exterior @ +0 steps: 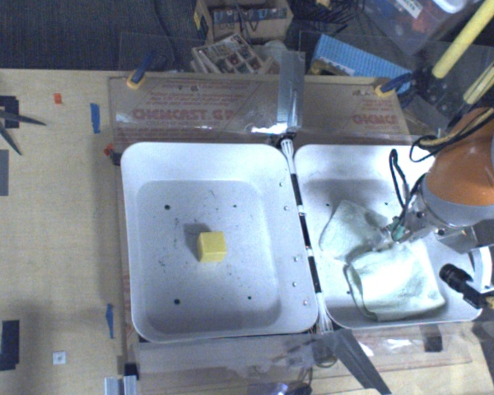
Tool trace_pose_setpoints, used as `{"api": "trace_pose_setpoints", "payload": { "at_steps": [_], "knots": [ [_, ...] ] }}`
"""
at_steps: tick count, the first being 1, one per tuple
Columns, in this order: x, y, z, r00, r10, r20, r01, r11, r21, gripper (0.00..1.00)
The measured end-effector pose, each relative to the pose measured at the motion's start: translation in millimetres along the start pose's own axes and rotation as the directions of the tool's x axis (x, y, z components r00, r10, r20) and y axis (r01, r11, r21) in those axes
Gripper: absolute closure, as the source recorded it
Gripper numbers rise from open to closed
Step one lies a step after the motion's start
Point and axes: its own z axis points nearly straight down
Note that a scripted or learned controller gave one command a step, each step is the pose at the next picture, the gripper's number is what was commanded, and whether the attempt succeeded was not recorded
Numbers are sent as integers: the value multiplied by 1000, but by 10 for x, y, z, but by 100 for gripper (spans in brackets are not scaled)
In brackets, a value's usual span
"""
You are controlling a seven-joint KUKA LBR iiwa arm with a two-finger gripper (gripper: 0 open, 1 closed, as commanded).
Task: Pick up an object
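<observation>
A small yellow block (212, 246) lies near the middle of the left bin (148, 179). In the right bin (337, 167) a pale, see-through wrapper or pouch (395, 285) lies at the front, with a second crumpled clear piece (343, 223) to its upper left. My gripper (395, 231) reaches in from the right and is low over the right bin, between the two clear pieces and touching or nearly touching them. The grey wrist with its orange band (469, 175) rises behind it and hides the bin's right wall.
A metal divider (300, 220) separates the two bins. Clear panels (198, 113) stand behind them. Black cables (399, 179) hang by the wrist. A black fitting (461, 280) sticks out at the right bin's front right corner.
</observation>
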Motion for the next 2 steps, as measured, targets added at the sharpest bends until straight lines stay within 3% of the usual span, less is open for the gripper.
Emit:
{"api": "trace_pose_setpoints", "payload": {
  "at_steps": [1,2],
  "knots": [
    [126,-55,-1261,995,98,-3,-98,995,7,100],
    [393,-23,-859,988,-152,-7,152,988,7,100]
  ]
}}
